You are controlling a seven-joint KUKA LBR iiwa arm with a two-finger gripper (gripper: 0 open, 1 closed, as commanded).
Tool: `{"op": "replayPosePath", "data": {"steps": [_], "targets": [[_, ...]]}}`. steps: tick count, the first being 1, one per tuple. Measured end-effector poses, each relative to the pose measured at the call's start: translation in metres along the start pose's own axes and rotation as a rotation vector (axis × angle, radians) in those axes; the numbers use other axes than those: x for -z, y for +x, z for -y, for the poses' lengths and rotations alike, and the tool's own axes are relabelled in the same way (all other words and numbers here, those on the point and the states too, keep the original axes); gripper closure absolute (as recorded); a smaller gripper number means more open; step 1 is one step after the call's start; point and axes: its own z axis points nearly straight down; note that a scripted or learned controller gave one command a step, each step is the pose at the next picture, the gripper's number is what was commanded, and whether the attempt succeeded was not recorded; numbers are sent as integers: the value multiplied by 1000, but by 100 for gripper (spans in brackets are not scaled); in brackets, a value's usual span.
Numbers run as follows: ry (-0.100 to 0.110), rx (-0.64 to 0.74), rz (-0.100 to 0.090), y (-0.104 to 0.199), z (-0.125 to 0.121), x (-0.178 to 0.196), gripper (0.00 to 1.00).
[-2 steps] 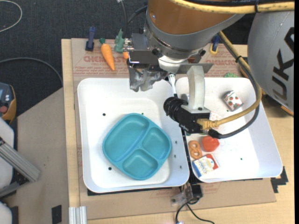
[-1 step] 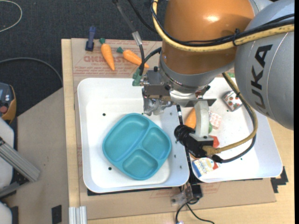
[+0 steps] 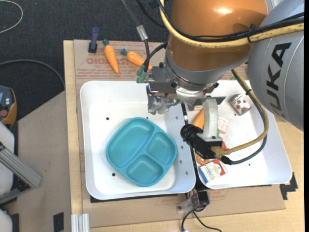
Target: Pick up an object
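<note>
Arm (image 3: 217,28) overhead | hand (image 3: 155,105) above left bin (image 3: 94,110), grip unreadable | teal tray (image 3: 140,151) long axis lower-left to upper-right

Bright, even light fell from overhead. A white highlight glared on the arm's orange band (image 3: 227,11), which, nearest the camera, looked slightly soft. Shadows in the left bin (image 3: 91,129) were faint and soft-edged. The dark floor (image 3: 34,37) at far left was dim.
</note>
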Motion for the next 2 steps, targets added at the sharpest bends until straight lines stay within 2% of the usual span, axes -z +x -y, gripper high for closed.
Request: {"op": "replayPosePath", "data": {"steps": [1, 2], "targets": [[-10, 6, -7, 41, 0, 99, 100], [-2, 3, -1, 39, 0, 104, 100]]}}
